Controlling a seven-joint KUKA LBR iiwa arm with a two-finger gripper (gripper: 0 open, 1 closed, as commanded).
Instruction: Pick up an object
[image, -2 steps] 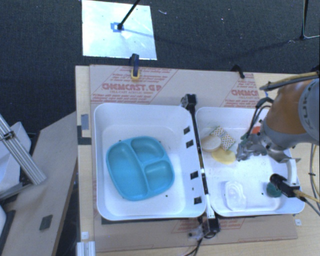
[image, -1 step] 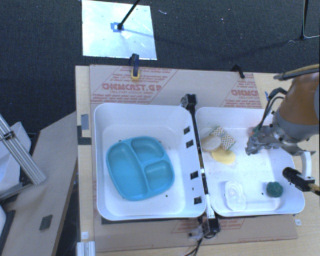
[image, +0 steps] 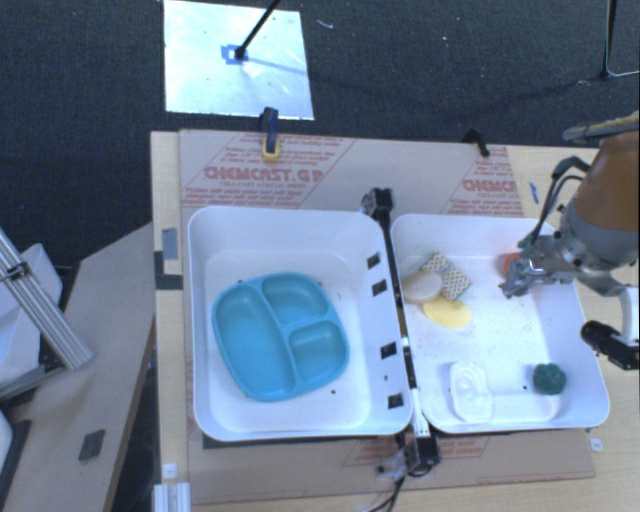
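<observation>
The smooth blue plastic three-compartment tray (image: 280, 335) lies in the left shallow white bin (image: 200, 300). The right bin (image: 590, 400) holds a glossy white moulded piece (image: 470, 391), a yellow disc (image: 447, 314), a checkered pad (image: 446, 274) and a knobbly green ball (image: 548, 378). The gripper (image: 518, 278) hovers over a small red-orange object (image: 510, 264); its grip state cannot be made out.

The bench (image: 330, 160) carries a printed board sheet – on it sit 2 white bins, the left bin (image: 290, 225) and right bin (image: 480, 225) touching along 1 edge.
</observation>
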